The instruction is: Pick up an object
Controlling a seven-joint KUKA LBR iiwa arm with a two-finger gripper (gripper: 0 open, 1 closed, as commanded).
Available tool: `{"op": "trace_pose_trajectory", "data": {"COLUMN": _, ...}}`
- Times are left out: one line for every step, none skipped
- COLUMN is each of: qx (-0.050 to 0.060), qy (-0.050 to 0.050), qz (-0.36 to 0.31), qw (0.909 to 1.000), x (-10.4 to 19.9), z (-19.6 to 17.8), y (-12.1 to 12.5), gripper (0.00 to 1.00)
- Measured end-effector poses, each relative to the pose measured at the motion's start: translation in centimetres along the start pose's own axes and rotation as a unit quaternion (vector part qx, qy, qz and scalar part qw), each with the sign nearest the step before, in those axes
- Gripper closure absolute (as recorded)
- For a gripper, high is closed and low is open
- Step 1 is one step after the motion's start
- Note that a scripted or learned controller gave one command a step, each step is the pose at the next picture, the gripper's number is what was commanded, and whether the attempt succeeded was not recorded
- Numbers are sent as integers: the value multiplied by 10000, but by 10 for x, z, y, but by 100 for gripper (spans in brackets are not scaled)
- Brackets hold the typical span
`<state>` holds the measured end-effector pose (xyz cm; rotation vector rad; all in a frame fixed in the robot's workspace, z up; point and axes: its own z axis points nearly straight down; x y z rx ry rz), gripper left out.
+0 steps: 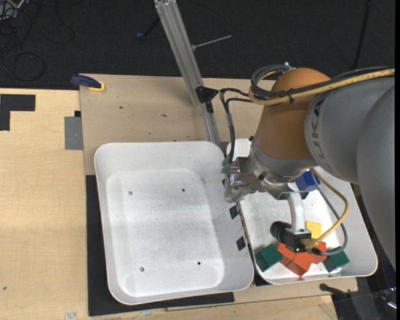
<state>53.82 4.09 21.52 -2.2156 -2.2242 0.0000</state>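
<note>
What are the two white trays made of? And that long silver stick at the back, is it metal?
The left bin and the right bin look like thin moulded plastic: matte white, with rounded corners and soft, curved rims. The left one has grey scuffs on its floor. The silver stick looks like metal, probably aluminium: pale grey, straight, with long grooves that catch the light.

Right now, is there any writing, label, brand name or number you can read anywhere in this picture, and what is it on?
None can be read.
The grey arm bears pale raised marks by its orange band, too blurred to read.
The two white bins and the coloured blocks show no print.
</note>
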Motion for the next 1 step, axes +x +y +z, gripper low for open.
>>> {"op": "trace_pose_trajectory", "data": {"qx": 7, "qy": 1, "qz": 1, "qw": 10000, "x": 49, "z": 4, "y": 18, "gripper": 100}}
